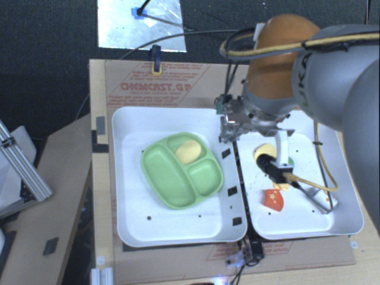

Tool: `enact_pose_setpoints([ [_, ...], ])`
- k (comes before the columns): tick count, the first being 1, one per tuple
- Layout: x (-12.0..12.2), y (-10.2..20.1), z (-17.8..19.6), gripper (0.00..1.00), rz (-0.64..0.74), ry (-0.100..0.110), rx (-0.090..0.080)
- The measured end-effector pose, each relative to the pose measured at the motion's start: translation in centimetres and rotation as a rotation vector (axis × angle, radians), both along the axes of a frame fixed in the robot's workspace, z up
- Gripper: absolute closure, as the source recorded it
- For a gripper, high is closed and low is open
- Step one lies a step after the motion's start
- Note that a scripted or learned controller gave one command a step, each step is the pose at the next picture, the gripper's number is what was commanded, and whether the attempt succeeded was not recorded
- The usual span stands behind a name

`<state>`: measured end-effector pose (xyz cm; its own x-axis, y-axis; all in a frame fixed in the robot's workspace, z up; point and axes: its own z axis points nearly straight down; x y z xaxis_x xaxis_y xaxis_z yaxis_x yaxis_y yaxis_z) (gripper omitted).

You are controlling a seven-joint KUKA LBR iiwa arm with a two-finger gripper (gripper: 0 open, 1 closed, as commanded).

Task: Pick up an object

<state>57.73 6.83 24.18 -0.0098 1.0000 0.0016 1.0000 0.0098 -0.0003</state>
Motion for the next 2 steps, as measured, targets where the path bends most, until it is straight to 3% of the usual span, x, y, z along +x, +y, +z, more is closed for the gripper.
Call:
enact_pose_setpoints([
  [1,-1.12,4.17,-1.37,1.00,-0.001,0.001,0.000],
  [2,-1.05,3.91,-1.31,0.00,-0.005,-0.001,-0.001],
])
